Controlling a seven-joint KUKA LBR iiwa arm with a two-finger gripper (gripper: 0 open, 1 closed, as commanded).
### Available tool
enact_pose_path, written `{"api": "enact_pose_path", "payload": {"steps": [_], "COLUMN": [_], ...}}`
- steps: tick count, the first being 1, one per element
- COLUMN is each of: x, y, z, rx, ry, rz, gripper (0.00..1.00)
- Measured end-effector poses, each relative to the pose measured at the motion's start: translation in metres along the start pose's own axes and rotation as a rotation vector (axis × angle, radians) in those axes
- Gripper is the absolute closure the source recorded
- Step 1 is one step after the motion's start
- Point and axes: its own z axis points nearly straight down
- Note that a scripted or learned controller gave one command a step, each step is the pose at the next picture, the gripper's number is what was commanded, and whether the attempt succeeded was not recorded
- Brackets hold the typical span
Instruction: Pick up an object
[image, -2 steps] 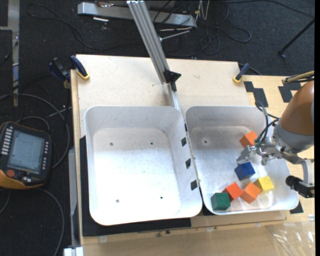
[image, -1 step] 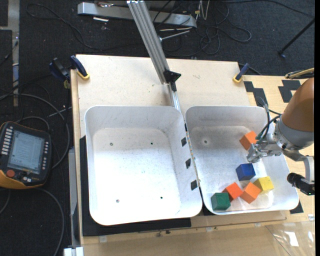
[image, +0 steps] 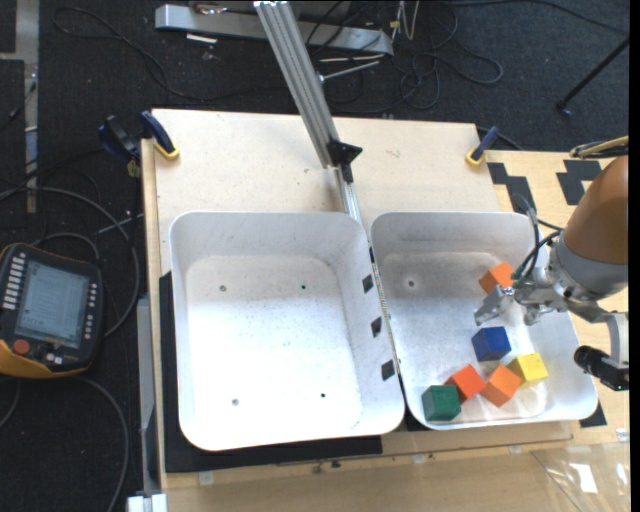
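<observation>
Several small blocks lie in the right bin (image: 420, 240). An orange block (image: 495, 277) sits near the bin's right wall, and a blue block (image: 491, 343) lies below it. Along the front wall are a yellow block (image: 531, 367), two orange blocks (image: 467, 380) (image: 503, 386) and a green block (image: 441, 402). My gripper (image: 508, 310) hangs over the right side of this bin, between the upper orange block and the blue block. It is open, with nothing between its fingers.
The left bin (image: 190, 300) adjoins the right bin along a shared middle wall (image: 380, 320). A slanted metal pole (image: 305, 90) runs from the top of the view down to the bins' junction. The arm's orange band (image: 610, 205) is at the right edge.
</observation>
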Motion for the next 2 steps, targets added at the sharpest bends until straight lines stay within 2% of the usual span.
{"api": "enact_pose_path", "payload": {"steps": [1, 2], "x": [0.073, 0.064], "y": [0.005, 0.128], "z": [0.019, 0.033], "rx": [0.003, -0.005], "ry": [0.006, 0.0], "rz": [-0.009, -0.006], "gripper": [0.0, 0.0]}}
